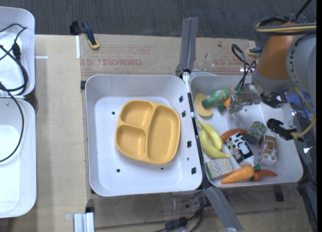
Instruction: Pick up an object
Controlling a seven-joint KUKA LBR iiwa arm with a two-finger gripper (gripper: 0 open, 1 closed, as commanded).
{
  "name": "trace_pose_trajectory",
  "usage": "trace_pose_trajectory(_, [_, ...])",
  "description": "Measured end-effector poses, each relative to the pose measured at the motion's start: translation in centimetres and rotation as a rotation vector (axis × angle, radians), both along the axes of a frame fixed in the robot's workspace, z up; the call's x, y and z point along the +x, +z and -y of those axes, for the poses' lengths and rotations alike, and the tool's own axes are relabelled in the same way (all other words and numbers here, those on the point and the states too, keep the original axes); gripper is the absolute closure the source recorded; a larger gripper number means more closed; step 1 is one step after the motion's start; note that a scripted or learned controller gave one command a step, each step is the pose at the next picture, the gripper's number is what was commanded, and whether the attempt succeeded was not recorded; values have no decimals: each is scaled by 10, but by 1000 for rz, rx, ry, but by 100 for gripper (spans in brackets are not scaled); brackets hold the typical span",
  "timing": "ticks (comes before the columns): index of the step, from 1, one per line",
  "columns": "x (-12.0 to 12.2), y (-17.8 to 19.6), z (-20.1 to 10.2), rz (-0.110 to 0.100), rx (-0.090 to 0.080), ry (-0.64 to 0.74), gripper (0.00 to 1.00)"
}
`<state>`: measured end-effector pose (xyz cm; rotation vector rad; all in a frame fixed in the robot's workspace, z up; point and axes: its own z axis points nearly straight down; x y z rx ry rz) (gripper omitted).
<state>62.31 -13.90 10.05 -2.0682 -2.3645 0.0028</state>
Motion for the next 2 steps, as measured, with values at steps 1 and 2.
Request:
trace_pose_trajectory(1, [0,0,0,0,0,0,0])
trace_pose_trajectory(2, [0,9,1,1,-1,-1,100])
